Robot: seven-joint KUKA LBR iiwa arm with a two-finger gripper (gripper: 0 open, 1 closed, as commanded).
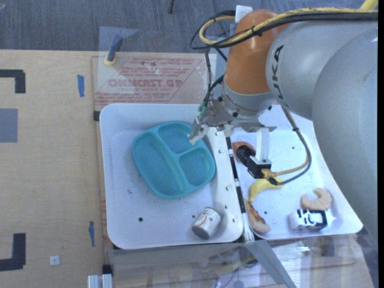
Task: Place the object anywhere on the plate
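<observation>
Teal plate (pixel 173 167) is lying in the left bin (pixel 114 179); the gripper (pixel 198 131) is hanging over its upper-right compartment, seemingly pinching a small pale object (pixel 195 135). Release step likely: opening and letting it drop.

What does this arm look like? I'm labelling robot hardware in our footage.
The arm has bulky, smooth grey casings with dark KUKA lettering, and an orange band above the wrist. Yellow and black cables loop over it. The gripper is small, metallic and pale-tipped.
</observation>
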